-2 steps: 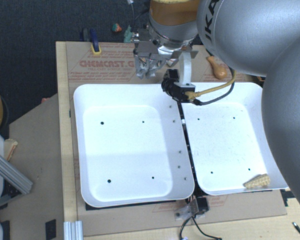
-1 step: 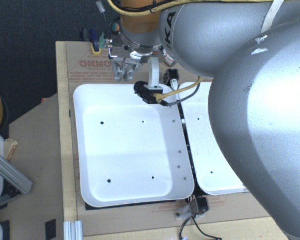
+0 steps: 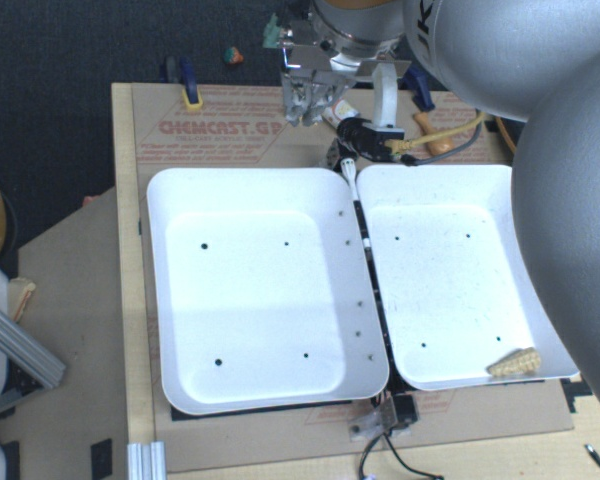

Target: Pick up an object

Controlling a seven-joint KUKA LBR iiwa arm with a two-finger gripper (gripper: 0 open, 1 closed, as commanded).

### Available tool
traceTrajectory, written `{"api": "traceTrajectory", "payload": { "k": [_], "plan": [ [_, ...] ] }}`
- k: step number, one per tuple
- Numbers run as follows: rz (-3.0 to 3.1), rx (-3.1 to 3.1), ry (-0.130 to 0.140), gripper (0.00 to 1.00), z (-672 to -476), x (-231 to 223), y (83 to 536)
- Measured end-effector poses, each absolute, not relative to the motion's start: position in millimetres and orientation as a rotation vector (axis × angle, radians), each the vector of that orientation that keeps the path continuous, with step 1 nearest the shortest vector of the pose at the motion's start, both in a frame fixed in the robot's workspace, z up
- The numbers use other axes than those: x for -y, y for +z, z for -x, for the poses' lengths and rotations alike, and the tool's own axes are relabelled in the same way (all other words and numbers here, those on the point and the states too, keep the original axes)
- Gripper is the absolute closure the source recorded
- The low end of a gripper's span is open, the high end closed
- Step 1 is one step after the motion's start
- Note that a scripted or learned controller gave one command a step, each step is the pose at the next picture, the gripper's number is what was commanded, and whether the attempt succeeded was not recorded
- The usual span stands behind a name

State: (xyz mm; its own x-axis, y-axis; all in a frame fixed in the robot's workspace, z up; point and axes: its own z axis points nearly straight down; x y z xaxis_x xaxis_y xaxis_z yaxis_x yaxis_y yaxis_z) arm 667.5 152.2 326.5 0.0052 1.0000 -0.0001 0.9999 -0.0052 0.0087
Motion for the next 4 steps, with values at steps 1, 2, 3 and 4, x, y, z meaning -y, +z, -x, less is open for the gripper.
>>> {"api": "traceTrajectory", "payload": {
  "k": [1, 2, 3, 4],
  "plan": [
    [-2.218, -2.233, -0.008, 1.00, -664.5, -225.1, 261.4],
    [-2.222, -2.215, 0.008, 1.00, -667.1, -179.9, 323.3],
    [-2.220, -2.228, -0.008, 1.00, -665.3, -220.3, 264.3],
    [-2.222, -2.216, 0.007, 1.00, -667.0, -184.8, 317.7]
  ]
}}
